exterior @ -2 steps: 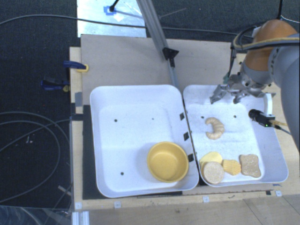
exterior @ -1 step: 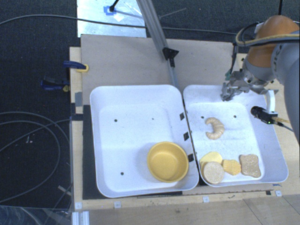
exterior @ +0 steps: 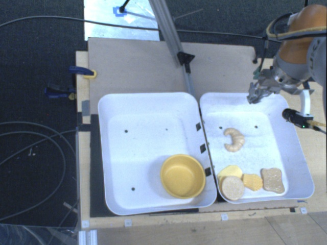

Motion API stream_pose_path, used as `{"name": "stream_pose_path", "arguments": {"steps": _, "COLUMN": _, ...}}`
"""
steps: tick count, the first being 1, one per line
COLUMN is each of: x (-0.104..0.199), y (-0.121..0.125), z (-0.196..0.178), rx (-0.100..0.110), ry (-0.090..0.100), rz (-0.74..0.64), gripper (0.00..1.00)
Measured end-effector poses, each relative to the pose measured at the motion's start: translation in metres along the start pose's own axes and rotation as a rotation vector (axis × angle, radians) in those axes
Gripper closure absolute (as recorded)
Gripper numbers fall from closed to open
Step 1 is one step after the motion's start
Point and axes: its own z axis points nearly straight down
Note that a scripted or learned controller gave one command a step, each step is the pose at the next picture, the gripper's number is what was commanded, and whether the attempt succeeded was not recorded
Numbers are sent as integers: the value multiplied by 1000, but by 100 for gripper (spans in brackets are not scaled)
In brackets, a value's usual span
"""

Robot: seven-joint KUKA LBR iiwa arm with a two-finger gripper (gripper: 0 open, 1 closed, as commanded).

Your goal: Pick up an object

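My gripper (exterior: 254, 98) hangs over the far edge of the right bin (exterior: 294, 152), with nothing visible between its fingers. A pale croissant (exterior: 234, 139) lies in the middle of that bin, well below the gripper. Along the bin's near side sit a round tan cracker (exterior: 233, 188) on a yellow disc (exterior: 230, 172), a small yellow waffle piece (exterior: 252, 181) and a slice of toast (exterior: 273, 180). A yellow bowl (exterior: 183, 175) stands upright in the left bin (exterior: 127, 137), near its front right corner.
A grey slanted pole (exterior: 168, 29) crosses the bench behind the bins and ends at a black clamp (exterior: 185, 58). A blue and yellow clamp (exterior: 82, 72) grips the bench's left edge. Cables lie on the floor at left.
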Motion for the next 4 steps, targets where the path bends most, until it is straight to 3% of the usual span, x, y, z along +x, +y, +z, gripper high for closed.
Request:
{"name": "stream_pose_path", "arguments": {"steps": 1, "x": -2, "y": -1, "z": -65, "rx": -2, "ry": -1, "rz": -2, "gripper": 100}}
{"name": "stream_pose_path", "arguments": {"steps": 2, "x": -2, "y": 1, "z": -89, "rx": 1, "ry": 0, "rz": -5, "gripper": 100}}
{"name": "stream_pose_path", "arguments": {"steps": 4, "x": 97, "y": -28, "z": -82, "rx": 5, "ry": 3, "rz": -10, "gripper": 100}}
